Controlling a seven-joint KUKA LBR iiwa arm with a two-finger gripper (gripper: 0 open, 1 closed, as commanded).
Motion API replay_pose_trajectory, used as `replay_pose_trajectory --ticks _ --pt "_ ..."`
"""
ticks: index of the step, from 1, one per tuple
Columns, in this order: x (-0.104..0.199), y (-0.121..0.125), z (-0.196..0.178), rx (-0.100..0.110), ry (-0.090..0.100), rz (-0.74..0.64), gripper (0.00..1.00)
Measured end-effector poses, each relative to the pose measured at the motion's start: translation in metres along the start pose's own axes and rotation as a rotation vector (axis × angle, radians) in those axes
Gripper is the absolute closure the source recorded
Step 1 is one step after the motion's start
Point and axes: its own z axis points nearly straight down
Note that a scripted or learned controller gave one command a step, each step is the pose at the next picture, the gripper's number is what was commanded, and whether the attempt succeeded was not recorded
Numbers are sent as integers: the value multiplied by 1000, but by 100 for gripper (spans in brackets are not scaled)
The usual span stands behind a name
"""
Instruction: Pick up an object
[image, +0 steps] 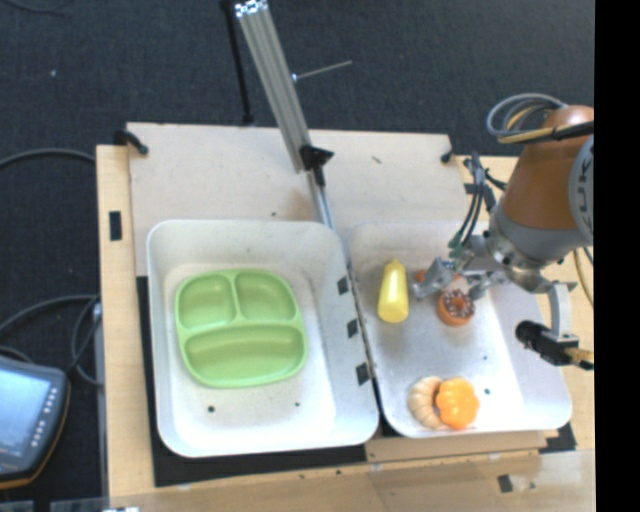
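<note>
My gripper (453, 285) hangs low over the middle of the right bin (520, 395), coming off the grey and orange arm at the right. Directly beneath its tips lies a small round orange-red object (456, 308); whether the fingers touch it I cannot tell. A yellow oblong object (393, 291) lies to the gripper's left, near the bin's left wall. An orange fruit-like object (458, 402) rests against a pale ribbed object (427, 400) at the bin's front.
The left bin (165, 400) holds a green divided plate (240, 326). A slanted metal pole (282, 90) rises from the bench behind the bins. Cables and a black bracket (545, 342) hang by the arm at the right bin's right side.
</note>
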Motion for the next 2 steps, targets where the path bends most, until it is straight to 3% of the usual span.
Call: replay_pose_trajectory --ticks 1,2 --pt "-39 -81 45 10 0 1 0" --pt "-37 -75 31 -3 -1 -1 100"
